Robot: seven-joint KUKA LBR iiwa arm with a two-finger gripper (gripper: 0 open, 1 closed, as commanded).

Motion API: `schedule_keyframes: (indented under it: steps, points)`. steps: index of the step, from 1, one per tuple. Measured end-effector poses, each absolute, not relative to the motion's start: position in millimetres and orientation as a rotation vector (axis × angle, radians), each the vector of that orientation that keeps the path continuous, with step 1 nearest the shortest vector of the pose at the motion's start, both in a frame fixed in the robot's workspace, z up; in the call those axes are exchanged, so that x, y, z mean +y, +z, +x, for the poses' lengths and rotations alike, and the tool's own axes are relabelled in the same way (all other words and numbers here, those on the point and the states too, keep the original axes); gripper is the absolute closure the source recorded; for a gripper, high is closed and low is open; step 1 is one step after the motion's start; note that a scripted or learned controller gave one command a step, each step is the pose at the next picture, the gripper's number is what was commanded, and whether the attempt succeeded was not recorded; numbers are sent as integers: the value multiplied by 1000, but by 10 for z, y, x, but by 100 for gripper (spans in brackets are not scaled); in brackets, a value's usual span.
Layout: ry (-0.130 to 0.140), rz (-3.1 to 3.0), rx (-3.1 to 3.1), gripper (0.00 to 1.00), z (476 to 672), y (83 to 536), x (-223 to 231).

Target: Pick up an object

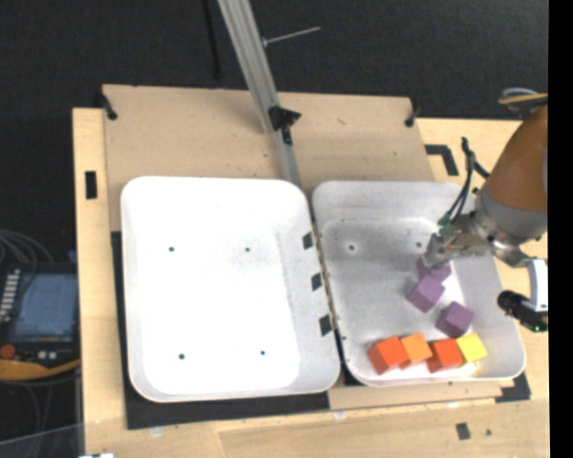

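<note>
In the right bin (363, 218) a purple block (426, 292) lies near the middle right, tilted. My gripper (438, 257) hangs directly over its upper end, touching or nearly touching it. A second purple block (455, 318) sits just below and to the right. Along the bin's front edge runs a row of blocks: a red-orange one (390, 354), an orange one (416, 347), a red one (446, 354) and a yellow one (472, 347).
The left bin (215, 284) lies beside the right one, with black clips between them. A slanted metal pole (258, 74) rises behind the bins. The arm's orange band (523, 175) overhangs the right bin's right rim.
</note>
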State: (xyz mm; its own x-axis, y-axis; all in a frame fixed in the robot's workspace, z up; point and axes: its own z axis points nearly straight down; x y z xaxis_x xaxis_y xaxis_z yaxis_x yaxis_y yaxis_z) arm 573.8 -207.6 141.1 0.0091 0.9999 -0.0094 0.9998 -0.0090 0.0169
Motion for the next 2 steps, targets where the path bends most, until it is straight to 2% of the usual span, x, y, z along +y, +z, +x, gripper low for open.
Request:
schedule_keyframes:
  steps: [1,2]
  points:
    - [6,2218,2214,100,5692,2035,-2070]
    - [5,2213,2220,100,5708,2468,-2085]
